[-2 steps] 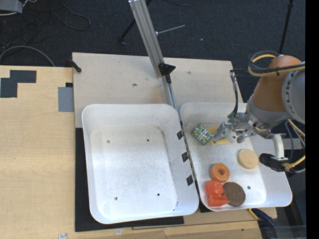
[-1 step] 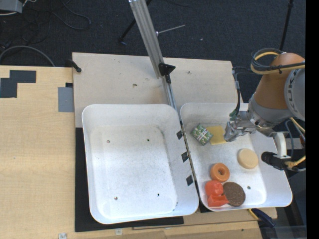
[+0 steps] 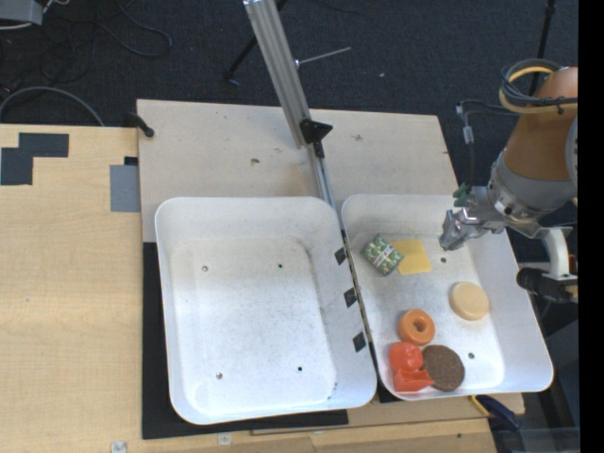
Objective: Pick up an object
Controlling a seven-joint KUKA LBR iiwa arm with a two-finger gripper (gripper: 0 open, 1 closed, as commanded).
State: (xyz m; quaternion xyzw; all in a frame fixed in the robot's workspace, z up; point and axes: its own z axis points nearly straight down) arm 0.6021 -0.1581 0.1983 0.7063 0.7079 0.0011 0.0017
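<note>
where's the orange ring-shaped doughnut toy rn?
The orange ring-shaped doughnut toy lies in the right white bin, just above the red block and brown round disc, left of the cream round disc.

Both bins look like matt white plastic; the left bin [image 3: 245, 310] is speckled with fine dark specks. Beside it lies pale wood-grain board [image 3: 66, 291]. Behind it a ribbed metal rail [image 3: 283, 69] shines dully. The gripper [image 3: 455, 229] looks like bare glossy metal.

Dark carpeted floor [image 3: 142, 26] with cables [image 3: 57, 102] surrounds a pale wooden bench [image 3: 66, 281].
</note>
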